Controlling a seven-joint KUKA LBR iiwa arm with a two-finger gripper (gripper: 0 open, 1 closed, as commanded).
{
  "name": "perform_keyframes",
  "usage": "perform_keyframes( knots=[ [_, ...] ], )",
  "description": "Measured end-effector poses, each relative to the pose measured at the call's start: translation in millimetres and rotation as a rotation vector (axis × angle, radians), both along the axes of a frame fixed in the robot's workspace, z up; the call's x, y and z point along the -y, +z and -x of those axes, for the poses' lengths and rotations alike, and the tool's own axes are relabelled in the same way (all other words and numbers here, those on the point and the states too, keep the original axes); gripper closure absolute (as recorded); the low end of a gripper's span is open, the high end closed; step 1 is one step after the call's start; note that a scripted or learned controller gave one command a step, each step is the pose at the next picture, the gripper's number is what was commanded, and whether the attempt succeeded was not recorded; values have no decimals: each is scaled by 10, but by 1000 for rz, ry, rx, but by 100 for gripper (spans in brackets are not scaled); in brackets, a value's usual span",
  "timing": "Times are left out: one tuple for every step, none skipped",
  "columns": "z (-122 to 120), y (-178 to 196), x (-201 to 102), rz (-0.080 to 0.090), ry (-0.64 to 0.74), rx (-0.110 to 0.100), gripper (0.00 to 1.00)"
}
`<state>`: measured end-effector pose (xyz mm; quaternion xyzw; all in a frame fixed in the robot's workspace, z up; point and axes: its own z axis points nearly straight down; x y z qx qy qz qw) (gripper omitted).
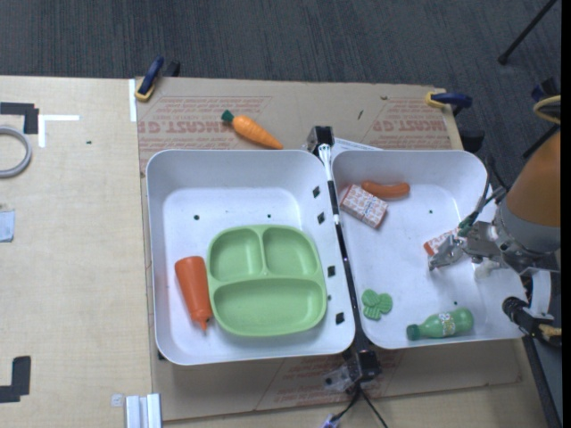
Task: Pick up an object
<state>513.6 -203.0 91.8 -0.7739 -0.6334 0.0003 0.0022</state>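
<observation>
Nearest, left to right: orange toy (193, 290) beside the green divided plate (267, 281) in the left bin (161, 239); green leaf piece (376, 304), green bottle (441, 325), patterned box (363, 205) and sausage (385, 188) in the right bin (401, 161). My gripper (446, 253) hangs over that bin's right side, fingers narrow around a small red-white packet (439, 243).

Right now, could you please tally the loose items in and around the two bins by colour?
Orange: 3 - carrot on the cardboard, cylinder in the left bin, sausage in the right bin
Green: 3 - divided plate, bottle, small leafy piece
Red and white: 1 - box
Total: 7
</observation>
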Motion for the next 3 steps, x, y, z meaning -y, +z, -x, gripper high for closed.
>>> perform_keyframes(
  knots=[
    [-298, 4, -632, 3, 243, 4, 0],
    [-1031, 593, -1023, 3, 241, 3, 0],
    [-257, 4, -751, 2, 374, 3, 0]
  ],
)
